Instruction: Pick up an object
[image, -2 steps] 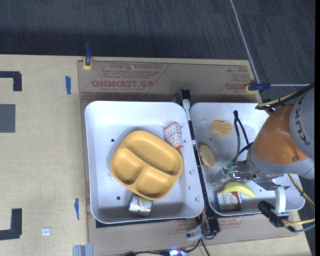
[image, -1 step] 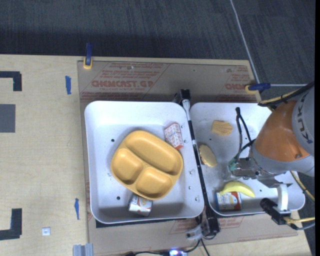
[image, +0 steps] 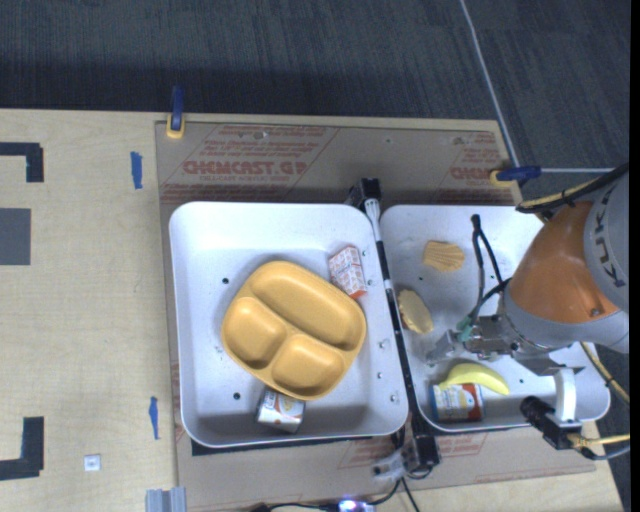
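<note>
Hand (image: 452, 343) sits low in the right bin (image: 590, 400), at the end of the grey arm (image: 565, 285) with its orange band, which comes in from the right. Cannot tell if the hand is apart or together; the metal parts blur against the bin floor. It hangs just above the banana, between the pale food pieces and the can.

Worktop (image: 80, 330) is light wood with black squares and blue tape marks. A cardboard sheet (image: 260, 160) with red print lies under both bins.

Left bin (image: 190, 300) holds a yellow divided tray (image: 292, 327), three compartments, lying at an angle in the middle. A small red-and-white packet (image: 346, 270) lies at the tray's upper right edge. Another small packet (image: 279, 410) lies at the tray's lower edge, partly under it.

Right bin, objects to pick: banana (image: 474, 377) near the front, just below the hand. Can with red label (image: 458, 401) lies on its side, touching the banana's lower edge. Pale yellow lump (image: 415, 312) near the bin's left wall. Ridged yellow chip-like piece (image: 443, 256) toward the back, well apart from the hand.
</note>
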